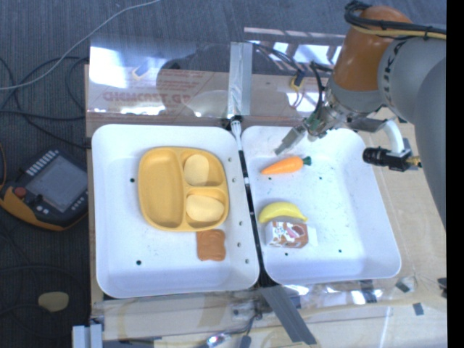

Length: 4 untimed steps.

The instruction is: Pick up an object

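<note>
Orange carrot (282, 166) lies in the right bin (362, 216), near its top left, tip toward the divider. I see the gripper (290, 142) hovering just above and beside it, nothing between the fingers; can't tell how wide they stand from this angle. Banana (281, 211) and a snack packet (288, 234) sit touching, lower in the same bin. Left bin (116, 252) has a yellow divided tray (161, 188) with a brown piece (211, 246) below it.
</note>
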Motion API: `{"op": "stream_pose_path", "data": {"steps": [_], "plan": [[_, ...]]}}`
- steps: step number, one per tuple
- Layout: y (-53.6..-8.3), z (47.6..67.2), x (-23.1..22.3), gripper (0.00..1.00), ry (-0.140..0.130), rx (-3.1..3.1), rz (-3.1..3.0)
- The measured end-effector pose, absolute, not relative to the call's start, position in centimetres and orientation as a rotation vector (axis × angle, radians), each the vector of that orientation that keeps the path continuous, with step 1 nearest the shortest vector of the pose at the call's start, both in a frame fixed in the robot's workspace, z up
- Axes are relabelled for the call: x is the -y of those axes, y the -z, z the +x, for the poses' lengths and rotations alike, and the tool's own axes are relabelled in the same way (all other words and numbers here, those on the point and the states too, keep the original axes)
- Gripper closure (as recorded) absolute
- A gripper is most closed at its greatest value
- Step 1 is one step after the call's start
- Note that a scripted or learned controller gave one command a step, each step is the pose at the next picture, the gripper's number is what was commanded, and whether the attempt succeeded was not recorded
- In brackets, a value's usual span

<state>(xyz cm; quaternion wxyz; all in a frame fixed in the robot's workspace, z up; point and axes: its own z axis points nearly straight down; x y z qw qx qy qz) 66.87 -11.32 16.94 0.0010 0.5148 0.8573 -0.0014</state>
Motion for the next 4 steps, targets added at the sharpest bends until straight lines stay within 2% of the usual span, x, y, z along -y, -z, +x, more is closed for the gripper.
{"op": "stream_pose_path", "data": {"steps": [1, 2, 3, 4], "plan": [[-25.8, 66.9, 11.7, 0.0, -0.001, -2.734, 1.541], [-12.9, 66.8, 13.1, 0.0, 0.006, -2.711, 1.588], [-8.8, 64.0, 13.4, 0.0, -0.001, -2.705, 1.58], [-8.9, 66.8, 13.6, 0.0, 0.003, -2.679, 1.655]]}}
